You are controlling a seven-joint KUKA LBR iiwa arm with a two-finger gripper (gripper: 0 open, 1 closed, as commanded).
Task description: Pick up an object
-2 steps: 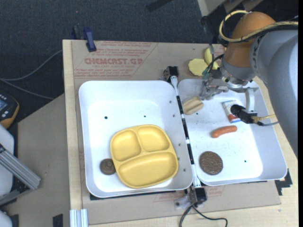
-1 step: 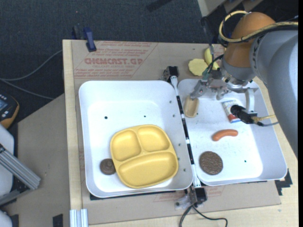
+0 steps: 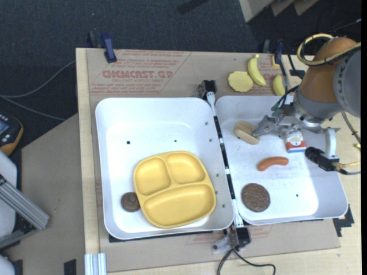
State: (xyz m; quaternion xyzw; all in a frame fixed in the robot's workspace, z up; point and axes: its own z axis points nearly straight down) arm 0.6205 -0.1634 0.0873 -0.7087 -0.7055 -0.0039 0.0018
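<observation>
End effector (image 3: 265,126) low in the right bin (image 3: 327,208), finger state unclear, just beside a tan bread piece (image 3: 246,133), sausage (image 3: 272,164) and brown patty (image 3: 256,197) nearer the bin's front

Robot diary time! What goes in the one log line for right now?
arm: over right white bin | gripper: beside tan bread-like piece | nearby: orange sausage, round brown patty | left bin: yellow divided tray
</observation>
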